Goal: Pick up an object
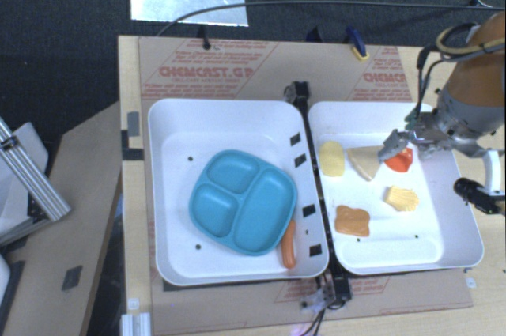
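Gripper (393, 146) betw. tan wedge (365, 162), red piece (401, 160).

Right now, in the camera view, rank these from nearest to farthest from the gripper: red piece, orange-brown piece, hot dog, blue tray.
From the gripper:
1. Red piece, right bin, just beside the gripper.
2. Orange-brown piece, right bin, front.
3. Hot dog, left bin, front right.
4. Blue tray, left bin, middle.

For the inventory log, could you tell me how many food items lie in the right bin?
5: yellow piece, wedge, red piece under the gripper, yellow chunk, orange piece. More may be hidden.
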`<state>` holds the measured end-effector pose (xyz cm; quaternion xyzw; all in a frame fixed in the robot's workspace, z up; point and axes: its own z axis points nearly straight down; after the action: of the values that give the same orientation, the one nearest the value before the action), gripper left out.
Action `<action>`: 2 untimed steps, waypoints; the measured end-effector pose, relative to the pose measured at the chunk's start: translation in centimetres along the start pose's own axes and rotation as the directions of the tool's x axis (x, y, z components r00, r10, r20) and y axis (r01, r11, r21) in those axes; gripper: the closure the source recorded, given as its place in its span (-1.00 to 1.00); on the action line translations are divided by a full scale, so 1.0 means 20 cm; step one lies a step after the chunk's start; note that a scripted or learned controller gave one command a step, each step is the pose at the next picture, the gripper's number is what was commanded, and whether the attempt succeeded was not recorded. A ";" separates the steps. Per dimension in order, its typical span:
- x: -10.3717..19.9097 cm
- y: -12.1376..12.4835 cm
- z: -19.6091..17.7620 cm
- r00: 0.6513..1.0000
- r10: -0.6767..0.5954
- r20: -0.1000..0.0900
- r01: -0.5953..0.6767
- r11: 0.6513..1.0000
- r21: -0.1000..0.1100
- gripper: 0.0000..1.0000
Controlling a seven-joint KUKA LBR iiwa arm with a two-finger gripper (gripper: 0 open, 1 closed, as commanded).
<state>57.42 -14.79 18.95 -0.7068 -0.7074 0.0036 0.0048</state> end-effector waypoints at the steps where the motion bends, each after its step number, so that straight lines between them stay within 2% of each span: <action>1: 0.00 0.01 -0.04 1.000 -0.003 0.002 0.003 1.000 -0.013 -1.00; 2: 0.00 0.00 0.28 1.000 -0.001 0.001 0.001 1.000 -0.008 -1.00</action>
<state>57.38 -14.69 13.43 -0.7064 -0.7078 0.0010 0.0014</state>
